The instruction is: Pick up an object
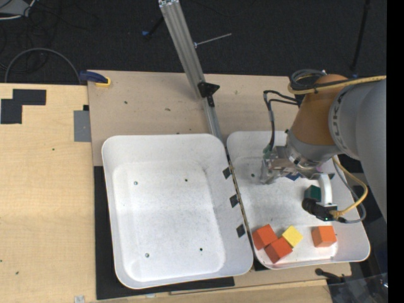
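On the left sits a big shallow white plastic bin [126,163] with nothing for the arm to grab. Next to it, on the right, is a second shallow white plastic bin [252,201], and this one has the blocks. Near its front edge lie two small red-orange wooden cubes [271,243] that touch each other, then a small yellow wooden cube [292,236] just beside them, then a small orange wooden cube [324,235] a little apart. The yellow one sits turned like a diamond, one corner toward the front of the bin. The blocks are cubes, so none has a long side to line up with. Farther back in this bin, the metal two-finger gripper [273,169] of the big grey arm with an orange band [328,125] hangs low over the bare white floor, well apart from the blocks. I cannot tell if the claw is spread or pressed together. Nothing sits in it that I can see. So I think the job is not done yet: no block is lifted, and the arm would need to come toward the front of the bin to reach one.
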Available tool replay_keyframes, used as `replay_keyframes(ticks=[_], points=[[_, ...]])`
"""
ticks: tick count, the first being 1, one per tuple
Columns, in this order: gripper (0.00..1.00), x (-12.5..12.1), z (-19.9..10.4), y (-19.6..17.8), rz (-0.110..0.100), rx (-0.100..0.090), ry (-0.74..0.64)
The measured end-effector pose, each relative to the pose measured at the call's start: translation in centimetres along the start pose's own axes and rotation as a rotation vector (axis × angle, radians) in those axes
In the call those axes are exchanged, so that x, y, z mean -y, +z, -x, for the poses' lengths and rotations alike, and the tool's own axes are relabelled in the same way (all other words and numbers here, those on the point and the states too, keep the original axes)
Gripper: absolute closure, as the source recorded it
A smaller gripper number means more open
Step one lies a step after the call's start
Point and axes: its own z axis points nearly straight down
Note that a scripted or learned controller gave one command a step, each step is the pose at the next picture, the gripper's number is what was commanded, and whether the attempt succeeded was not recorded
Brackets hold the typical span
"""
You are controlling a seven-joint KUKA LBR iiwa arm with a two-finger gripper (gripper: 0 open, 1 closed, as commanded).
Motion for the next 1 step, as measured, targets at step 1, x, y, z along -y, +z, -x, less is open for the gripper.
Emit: replay_keyframes(ticks=[1], points=[[0.00,0.02,0.04,0.03,0.000,0.000,0.002]])
